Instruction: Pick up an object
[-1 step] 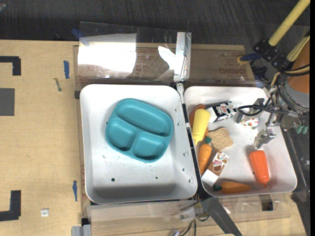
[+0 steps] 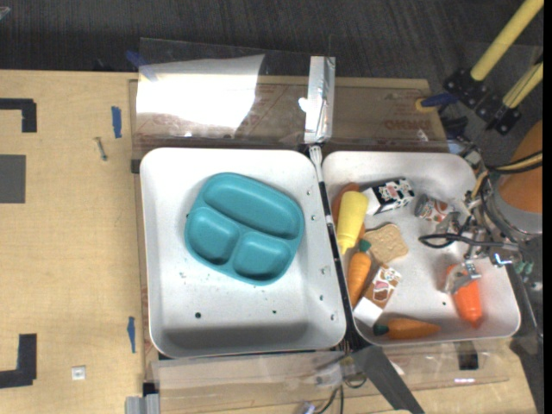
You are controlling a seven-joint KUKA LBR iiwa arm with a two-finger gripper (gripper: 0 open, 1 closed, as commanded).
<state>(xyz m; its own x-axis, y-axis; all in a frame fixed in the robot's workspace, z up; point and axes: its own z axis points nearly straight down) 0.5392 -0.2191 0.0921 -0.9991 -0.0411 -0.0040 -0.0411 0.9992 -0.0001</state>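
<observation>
Task early, no pick confirmed. Tool (image 2: 468, 270) low in right white bin (image 2: 448, 164), at right side, just above/touching small orange carrot-like toy (image 2: 468, 302); wires + clutter hide tips, can't tell if wide or narrow, nothing seen lifted. Other candidates w/in right bin, all lying flat: yellow banana-shaped toy (image 2: 350, 216), tan toast-shaped piece (image 2: 388, 243), long orange carrot (image 2: 411, 327) at front wall. Left white bin (image 2: 164, 283) has teal divided plastic tray (image 2: 244, 226). Left to do: grip, lift clear.

The arm (image 2: 522, 192) reaches in from the right, its hand (image 2: 468, 270) lowered, wrist cables trailing.
</observation>
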